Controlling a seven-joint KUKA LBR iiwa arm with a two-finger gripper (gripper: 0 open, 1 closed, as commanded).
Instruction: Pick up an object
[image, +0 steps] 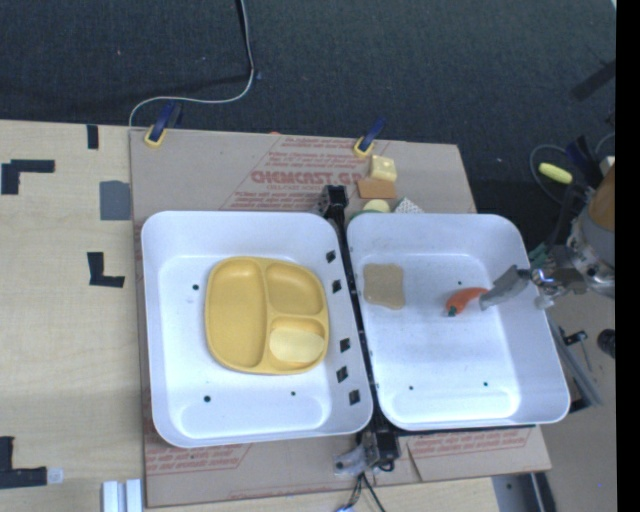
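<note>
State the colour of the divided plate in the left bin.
Yellow; the divided plate shows in the camera view.

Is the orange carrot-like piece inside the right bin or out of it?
Inside. The orange piece lies on the right bin's floor, by the gripper.

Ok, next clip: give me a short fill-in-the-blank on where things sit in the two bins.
1. The yellow divided plate lies in the ____ bin as the camera sees it.
2. The tan square sponge lies in the right bin, near its ____ edge in the view.
3. The small carrot-shaped toy just off the gripper is ____ in colour.
4. The plate has ____ compartments.

Missing words: left; left; orange; three
</note>
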